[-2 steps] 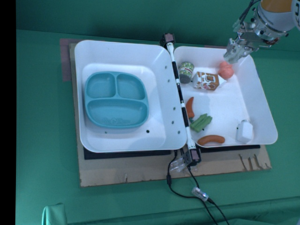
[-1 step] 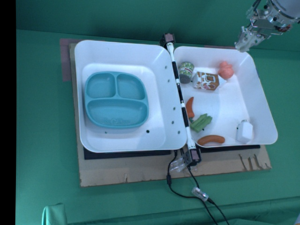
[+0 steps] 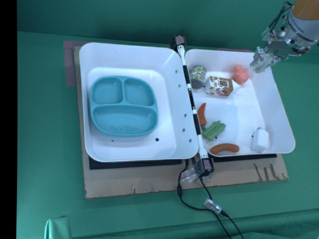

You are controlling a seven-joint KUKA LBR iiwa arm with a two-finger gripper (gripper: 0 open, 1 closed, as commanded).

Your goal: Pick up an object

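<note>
We can't read any print on the small carton (image 3: 219,85) or the can (image 3: 198,75) in the right bin (image 3: 277,106); too blurred. Gripper (image 3: 261,61) hangs over that bin's far rim, near the orange toy (image 3: 240,74), nothing in it. The arm is cut off at the frame's top.

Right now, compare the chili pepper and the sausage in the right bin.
The chili pepper is bright red, tapered and lies nearly along the divider; the sausage is orange-brown, blunt-ended and lies crosswise near the front wall. The chili pepper looks slimmer than the sausage. Both are elongated and curved, lying flat in the right bin, apart from the gripper.
</note>
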